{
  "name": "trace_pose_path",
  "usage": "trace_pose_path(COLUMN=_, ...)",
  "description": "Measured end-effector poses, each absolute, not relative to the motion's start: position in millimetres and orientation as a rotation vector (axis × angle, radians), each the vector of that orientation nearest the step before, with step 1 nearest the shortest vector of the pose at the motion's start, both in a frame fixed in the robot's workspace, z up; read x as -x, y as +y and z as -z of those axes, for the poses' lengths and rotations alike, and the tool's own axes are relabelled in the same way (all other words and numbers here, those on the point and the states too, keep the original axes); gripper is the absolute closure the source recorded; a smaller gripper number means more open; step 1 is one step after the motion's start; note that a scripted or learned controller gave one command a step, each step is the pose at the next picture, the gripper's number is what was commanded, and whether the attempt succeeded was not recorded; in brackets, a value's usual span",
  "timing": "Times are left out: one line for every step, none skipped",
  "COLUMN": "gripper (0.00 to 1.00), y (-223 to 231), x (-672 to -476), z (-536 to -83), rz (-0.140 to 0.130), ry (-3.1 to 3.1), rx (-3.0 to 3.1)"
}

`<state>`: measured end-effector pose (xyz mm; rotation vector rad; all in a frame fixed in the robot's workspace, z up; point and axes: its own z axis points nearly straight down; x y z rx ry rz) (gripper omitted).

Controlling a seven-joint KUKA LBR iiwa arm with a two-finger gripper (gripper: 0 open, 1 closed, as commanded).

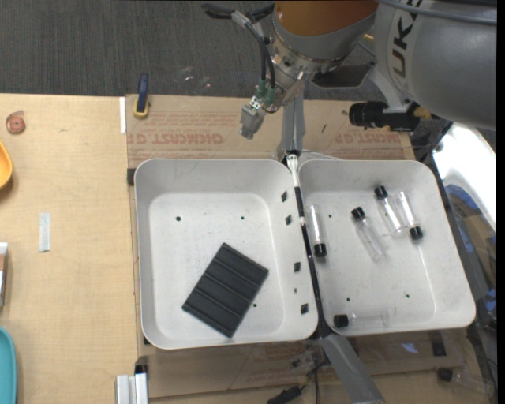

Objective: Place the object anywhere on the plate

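The gripper hangs at the top centre of the frame, under the arm's orange band, above the cardboard sheet behind the bins and just beyond the seam where the two bins meet; seen from above it is a narrow grey shape, and how far it is open, or whether it grips anything, cannot be told; a small grey connector dangles on a wire just left of it; below, the right bin holds clear plastic tubes with black caps: one tube lies upright in the frame by the bin's left wall, two more lie slanted near the bin's middle and upper right, touching or nearly so, and a fourth lies along the lower edge; the left bin holds a black ribbed rectangular plate, tilted, in its lower middle; the tan desk fills the left of the frame, with a small pale strip on it, an orange rim at the left edge and a teal rim at the lower left corner.
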<state>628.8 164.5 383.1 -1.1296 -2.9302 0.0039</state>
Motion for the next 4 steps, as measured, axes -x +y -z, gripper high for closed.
trace_pose_path(gripper=1.0, y=180, x=-644.2, z=-441, rz=-0.003, ry=-2.53, rx=1.864)
trace_pose_path(gripper=1.0, y=152, x=-573.1, z=-424, rz=-0.003, ry=-2.854, rx=1.312)
trace_pose_path(gripper=1.0, y=176, x=-628.6, z=-417, rz=0.0, ry=-3.065, rx=0.694)
trace_pose_path(gripper=1.0, y=153, x=-591.4, z=-309, rz=0.0, ry=-3.138, rx=0.136)
